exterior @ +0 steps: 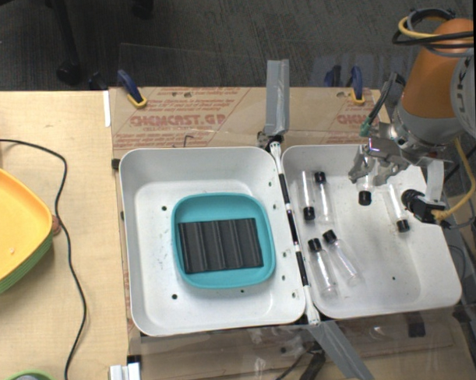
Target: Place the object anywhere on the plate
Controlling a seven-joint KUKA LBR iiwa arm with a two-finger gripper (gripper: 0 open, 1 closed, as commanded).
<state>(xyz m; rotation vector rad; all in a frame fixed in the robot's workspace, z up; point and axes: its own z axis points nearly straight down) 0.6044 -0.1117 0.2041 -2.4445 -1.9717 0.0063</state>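
A tube is gripped in the claw above the right bin; carrying left to the teal plate is called for.

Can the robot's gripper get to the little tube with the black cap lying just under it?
Probably yes. The gripper hangs right above that tube in the right bin, with nothing lying over it; the other tubes lie apart, further left.

I am looking down at a slant from above the bench, both white bins sitting fairly close below.
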